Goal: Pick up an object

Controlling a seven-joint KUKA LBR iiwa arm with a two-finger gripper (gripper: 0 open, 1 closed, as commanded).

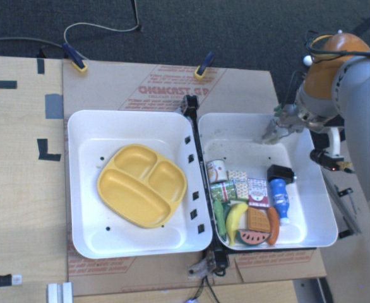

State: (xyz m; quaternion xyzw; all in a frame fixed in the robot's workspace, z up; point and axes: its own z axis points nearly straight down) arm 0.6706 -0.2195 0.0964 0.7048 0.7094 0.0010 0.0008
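Two shallow white bins sit side by side on a cardboard sheet on the table (14, 188). The left bin (84, 232) holds a yellow divided plate (142, 185), lying flat near its centre, with bare white floor on every side of it.

The right bin (317, 226) carries a cluster of toy food and packages crowded into its near half: a small can (216, 170) just beside the divider between the bins, a green packet (223, 190), a patterned carton (257, 191), a green vegetable (219, 216) along the left wall, a yellow banana (235, 219), a waffle-like biscuit (257, 219), a watermelon slice (252, 237) near the front wall, an orange sausage (273, 225), a blue bottle (279, 199) and a black block (280, 173) at the bottle's upper end. Most of these pieces touch or overlap their neighbours. The far half of this bin is bare floor.

The claw (277, 129) hangs over the far right part of the right bin, near its rear rim and well apart from the cluster. Whether its fingers are spread or closed cannot be told at this size; nothing is seen between them. The grey arm (355, 93) with its orange band (333, 49) enters from the right.
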